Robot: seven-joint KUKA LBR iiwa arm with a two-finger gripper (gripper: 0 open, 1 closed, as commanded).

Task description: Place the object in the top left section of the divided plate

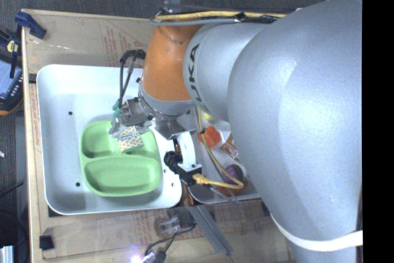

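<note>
Two white bins (55, 132) share the counter. In the left bin's green divided plate (120, 175), a small patterned object (130, 141) sits at a top section's edge, just beneath the tool (126, 123). Whether the tool grips it cannot be told. Placement seems underway; next likely calls for release and retreat.

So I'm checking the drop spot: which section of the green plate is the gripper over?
The gripper hangs over the upper right section of the green divided plate, where a small patterned object sits, not the upper left or the long lower one.

Grey arm (289, 120) reaching leftward, orange-banded wrist (172, 68), pincer (126, 126) lowered
</note>
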